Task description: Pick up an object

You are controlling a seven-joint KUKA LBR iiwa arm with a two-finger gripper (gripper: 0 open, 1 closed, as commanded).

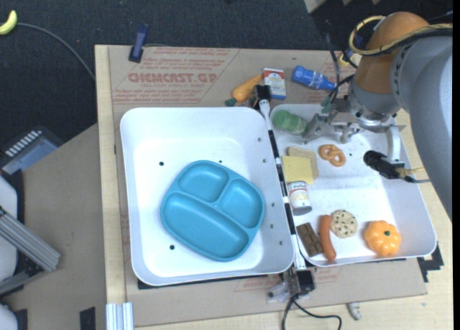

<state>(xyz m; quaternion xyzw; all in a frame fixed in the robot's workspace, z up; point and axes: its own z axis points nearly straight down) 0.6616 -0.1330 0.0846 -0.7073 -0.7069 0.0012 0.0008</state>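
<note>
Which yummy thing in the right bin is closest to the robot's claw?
The green one, at the bin's far left corner. The gripper sits just beside it; the pretzel lies a little farther.

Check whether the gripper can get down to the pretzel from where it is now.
Probably yes. The pretzel lies flat in the right bin with bare floor around it, just below the gripper, and nothing lies over it; the cheese slice sits apart.

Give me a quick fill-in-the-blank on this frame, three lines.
1. The blue divided plate lies in the ____ bin.
2. The pumpkin sits in the right bin, right of the ____.
3. The pretzel lies right of the yellow ____.

Missing words: left; cookie; cheese slice
</note>
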